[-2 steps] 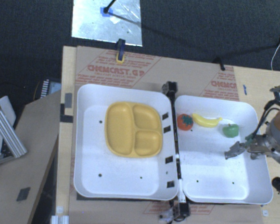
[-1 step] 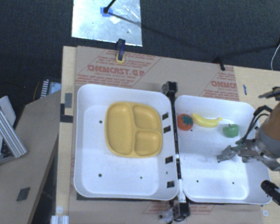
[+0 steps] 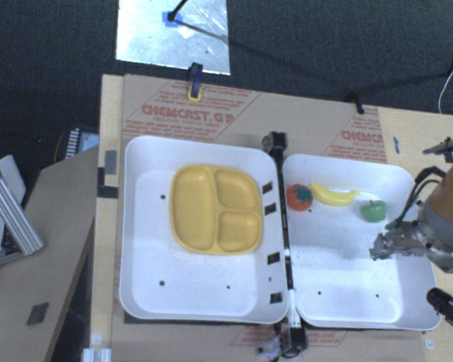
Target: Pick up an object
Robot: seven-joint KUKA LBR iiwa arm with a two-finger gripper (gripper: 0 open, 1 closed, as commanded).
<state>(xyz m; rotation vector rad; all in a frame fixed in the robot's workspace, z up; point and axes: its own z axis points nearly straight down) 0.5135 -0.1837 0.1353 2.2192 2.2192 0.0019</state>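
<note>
- While the grey arm (image 3: 451, 209) with its orange band reaches in from the right, its metal hand (image 3: 381, 249) hangs over the right bin (image 3: 357, 308); whether it is open or closed cannot be told, and nothing shows in its grip.
- Three small glossy toy fruits lie along the far side of that smooth white bin: a round red tomato (image 3: 299, 195), a curved yellow banana (image 3: 334, 195) just beside it, and a green apple (image 3: 373, 210) nearest the hand.
- A yellow plastic tray (image 3: 216, 210) with three rounded compartments sits in the left bin (image 3: 194, 295).
- Both bins rest on a brown, printed cardboard-like surface (image 3: 216, 113).
</note>
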